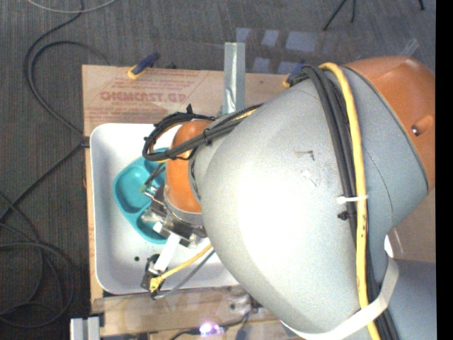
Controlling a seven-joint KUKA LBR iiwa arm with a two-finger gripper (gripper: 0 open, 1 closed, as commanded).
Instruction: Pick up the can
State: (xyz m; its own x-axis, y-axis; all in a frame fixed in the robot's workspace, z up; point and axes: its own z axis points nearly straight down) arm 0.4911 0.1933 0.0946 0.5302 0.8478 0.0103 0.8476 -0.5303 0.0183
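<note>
My gripper (152, 211) is low in the left white bin (106, 190), hanging from the orange wrist band. It sits over the right side of a teal bowl-shaped thing (131, 190) lying in the bin's middle. The big grey arm covers the bin's right part, everything under the wrist and the whole right bin.
The bins rest on a brown cardboard sheet (141, 94) held by a blue and yellow clamp (142, 64). A grey upright post (234, 76) stands at the back. Black cables (42, 83) trail over the carpet to the left. White bin floor shows at the front left (117, 261).
</note>
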